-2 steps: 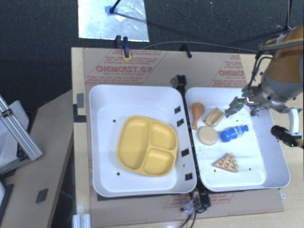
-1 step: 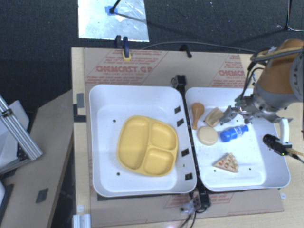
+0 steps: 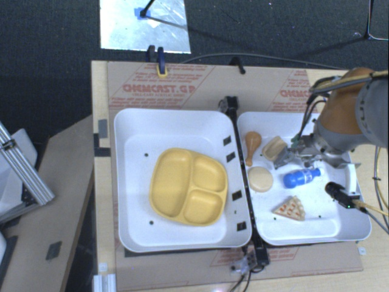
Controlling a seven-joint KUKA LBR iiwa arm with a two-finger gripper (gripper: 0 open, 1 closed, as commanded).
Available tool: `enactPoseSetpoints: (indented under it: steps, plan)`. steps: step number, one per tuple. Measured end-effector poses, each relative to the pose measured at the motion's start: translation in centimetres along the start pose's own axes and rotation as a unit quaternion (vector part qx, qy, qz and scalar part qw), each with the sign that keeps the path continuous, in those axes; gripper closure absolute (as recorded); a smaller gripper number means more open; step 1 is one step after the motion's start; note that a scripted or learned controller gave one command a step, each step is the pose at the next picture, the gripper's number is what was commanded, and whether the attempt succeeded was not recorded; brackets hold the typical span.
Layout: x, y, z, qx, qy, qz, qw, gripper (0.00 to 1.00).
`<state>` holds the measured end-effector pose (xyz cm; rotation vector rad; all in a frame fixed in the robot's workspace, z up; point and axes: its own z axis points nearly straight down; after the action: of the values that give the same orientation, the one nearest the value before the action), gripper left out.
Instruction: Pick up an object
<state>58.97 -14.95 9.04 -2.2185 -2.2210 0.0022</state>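
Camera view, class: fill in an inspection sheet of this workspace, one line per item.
Surface: bench with left bin and right bin side by side.
Job's things: right bin holds drumstick, tan block, round biscuit, blue bottle, pizza slice.
Clutter: yellow divided plate in left bin; clamp on the bench's far edge.
Grippers: gripper low over the right bin, near the tan block; grasp unclear.
Cables: cable along the far edge.
Surroundings: shiny sheet on dark floor.
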Motion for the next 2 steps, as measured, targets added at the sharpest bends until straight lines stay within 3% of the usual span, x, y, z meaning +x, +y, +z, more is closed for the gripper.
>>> enactPoseSetpoints:
  steps: [1, 2]
  plan:
    - [0.0, 0.1, -1.4, -0.003, -0.001, -0.001, 1.0000, 1.00]
    - [0.2, -0.1, -5.8, -0.004, -0.001, -0.001, 1.0000, 1.00]
